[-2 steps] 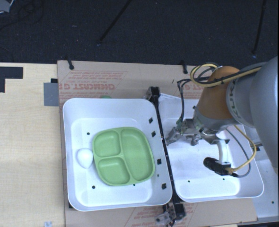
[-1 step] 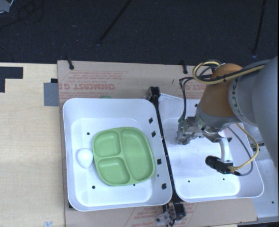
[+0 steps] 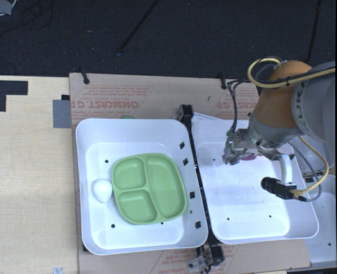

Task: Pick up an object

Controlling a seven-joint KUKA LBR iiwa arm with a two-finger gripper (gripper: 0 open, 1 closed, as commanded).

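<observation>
A green three-compartment plate (image 3: 149, 188) lies flat in the left bin (image 3: 94, 136). A small white egg-shaped object (image 3: 103, 190) rests beside the plate's left edge. My gripper (image 3: 233, 154) is down in the right bin (image 3: 254, 224), near its far wall. A small pink object (image 3: 250, 156) peeks out just right of the gripper, partly hidden by the wrist; I cannot tell whether it is touched.
The grey arm with its orange band (image 3: 283, 101) leans over the right bin's far right corner. A black fitting with a yellow cable (image 3: 278, 188) hangs over the bin's right side. A black divider (image 3: 194, 176) runs between the two bins.
</observation>
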